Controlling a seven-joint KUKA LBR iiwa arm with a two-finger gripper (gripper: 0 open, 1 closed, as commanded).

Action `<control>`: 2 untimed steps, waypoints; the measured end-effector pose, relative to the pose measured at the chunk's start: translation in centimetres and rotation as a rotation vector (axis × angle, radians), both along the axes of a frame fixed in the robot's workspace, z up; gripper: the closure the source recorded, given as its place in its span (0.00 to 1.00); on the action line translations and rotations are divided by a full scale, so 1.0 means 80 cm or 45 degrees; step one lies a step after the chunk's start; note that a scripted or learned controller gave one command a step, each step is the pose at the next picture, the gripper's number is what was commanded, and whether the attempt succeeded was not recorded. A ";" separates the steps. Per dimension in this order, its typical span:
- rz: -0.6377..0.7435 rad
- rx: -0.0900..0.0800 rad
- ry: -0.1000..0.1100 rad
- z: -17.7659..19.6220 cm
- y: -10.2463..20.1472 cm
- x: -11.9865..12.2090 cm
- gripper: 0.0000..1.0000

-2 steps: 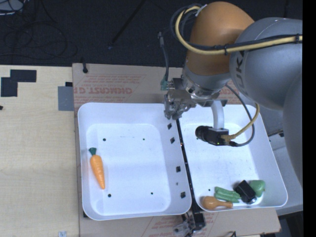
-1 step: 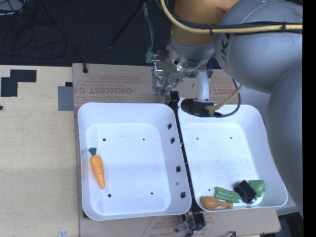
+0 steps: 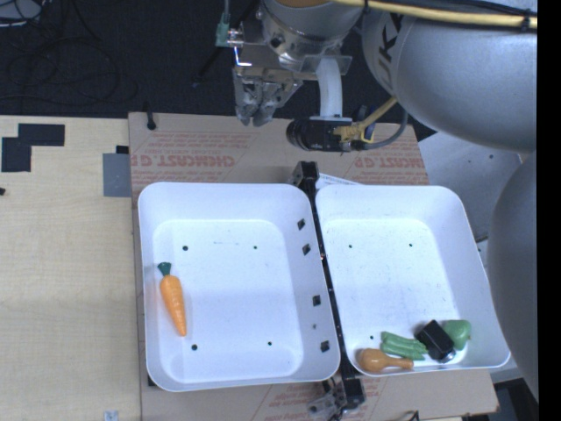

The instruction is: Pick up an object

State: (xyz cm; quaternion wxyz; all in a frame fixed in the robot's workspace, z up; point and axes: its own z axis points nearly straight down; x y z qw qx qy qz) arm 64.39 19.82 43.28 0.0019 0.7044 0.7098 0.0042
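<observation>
- Objects lie well below and apart from the gripper (image 3: 257, 112), which hangs above the cardboard behind the bins; whether its fingers are spread or pressed together, I cannot tell.
- Left bin (image 3: 219, 202): a toy carrot (image 3: 173, 300) lies near its left wall.
- Right bin (image 3: 394, 202): a green pod (image 3: 402, 346), a black block (image 3: 435, 339), a green piece (image 3: 458, 330) and an orange-brown gourd shape (image 3: 382, 360) cluster in the near right corner.
</observation>
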 end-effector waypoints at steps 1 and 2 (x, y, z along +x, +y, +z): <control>-0.003 0.001 0.000 0.141 0.045 -0.001 1.00; -0.018 -0.012 0.029 0.002 -0.040 0.000 1.00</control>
